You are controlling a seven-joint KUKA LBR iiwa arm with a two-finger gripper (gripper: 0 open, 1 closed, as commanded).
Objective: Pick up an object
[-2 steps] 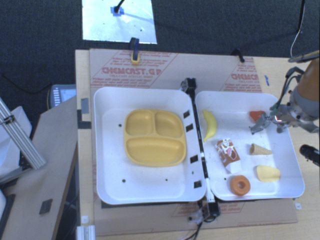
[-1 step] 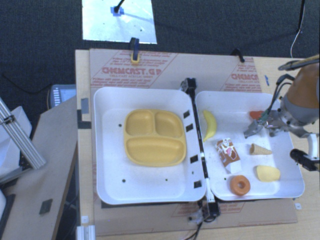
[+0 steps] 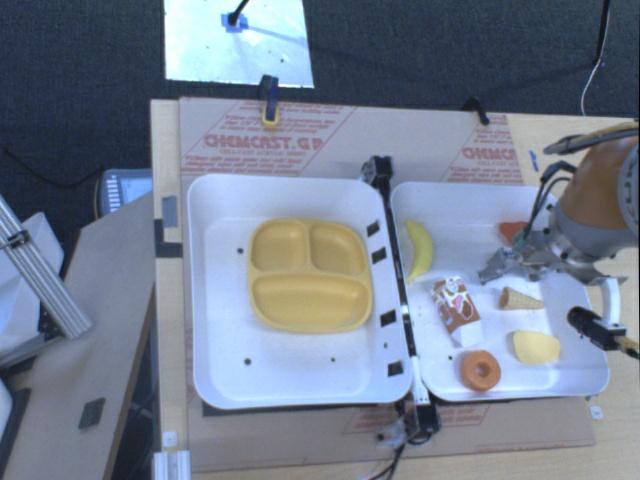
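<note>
The right bin (image 3: pixel 590 373) holds a yellow banana (image 3: pixel 420 249), a red and white packet (image 3: pixel 455 304), an orange ring (image 3: pixel 481 370), a yellow wedge (image 3: pixel 536 347), a tan cone (image 3: pixel 521 298) and a red piece (image 3: pixel 512 232). My gripper (image 3: pixel 512 268) hangs low over the right bin, just above the cone and in front of the red piece, which it partly hides. Its fingers look spread, with nothing between them. The grey arm with its orange band (image 3: pixel 600 190) comes in from the right.
The left bin (image 3: pixel 215 368) holds a yellow divided plate (image 3: pixel 307 274). A black divider (image 3: pixel 392 268) with clips runs between the bins. A black part (image 3: pixel 598 328) of the arm sticks out over the right bin's right side.
</note>
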